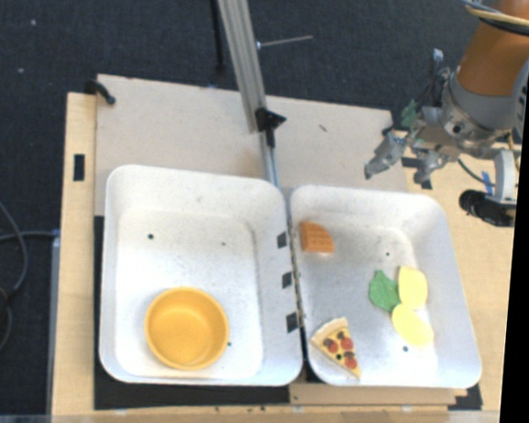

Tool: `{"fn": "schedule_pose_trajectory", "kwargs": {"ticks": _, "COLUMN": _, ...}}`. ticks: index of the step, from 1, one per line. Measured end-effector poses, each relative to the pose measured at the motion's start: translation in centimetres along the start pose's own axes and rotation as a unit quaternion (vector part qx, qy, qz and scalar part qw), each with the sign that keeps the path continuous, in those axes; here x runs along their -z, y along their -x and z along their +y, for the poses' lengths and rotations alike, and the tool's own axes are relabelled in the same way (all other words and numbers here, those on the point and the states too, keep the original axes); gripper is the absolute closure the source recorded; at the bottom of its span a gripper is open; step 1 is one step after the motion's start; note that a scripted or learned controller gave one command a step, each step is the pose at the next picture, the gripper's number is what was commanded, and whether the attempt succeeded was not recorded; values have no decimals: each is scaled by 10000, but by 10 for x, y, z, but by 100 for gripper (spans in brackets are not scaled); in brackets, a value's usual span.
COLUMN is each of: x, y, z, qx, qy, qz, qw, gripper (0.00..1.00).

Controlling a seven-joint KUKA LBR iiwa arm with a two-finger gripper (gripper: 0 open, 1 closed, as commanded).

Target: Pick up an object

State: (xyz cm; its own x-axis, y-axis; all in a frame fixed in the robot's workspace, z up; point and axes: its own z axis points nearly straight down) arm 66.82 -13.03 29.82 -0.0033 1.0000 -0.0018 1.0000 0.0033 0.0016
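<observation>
My gripper (400,170) hangs above the bench just beyond the far rim of the right bin (457,269), open, with nothing between its fingers. In that bin lie an orange waffle-like piece (315,238) near the far left corner, a pizza slice (337,343) at the front left, a green leaf (384,290), and two yellow pieces (413,285) (412,326) beside the leaf. An orange bowl (187,328) stands upright in the front of the left bin (124,240).
A slanted metal post (246,57) rises from the bench behind the seam between the bins. Black clips (288,277) sit along that seam. The bench edge runs close to the bins' front.
</observation>
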Motion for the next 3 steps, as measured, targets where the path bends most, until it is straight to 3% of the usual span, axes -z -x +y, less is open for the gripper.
{"fn": "schedule_pose_trajectory", "kwargs": {"ticks": 1, "x": 0, "y": 0, "z": 0, "qx": 0, "qy": -1, "qz": -5, "qw": 10000, "gripper": 0}}
{"fn": "schedule_pose_trajectory", "kwargs": {"ticks": 3, "x": -89, "y": -3, "z": 5, "qx": -16, "qy": -2, "qz": -7, "qw": 10000, "gripper": 0}}
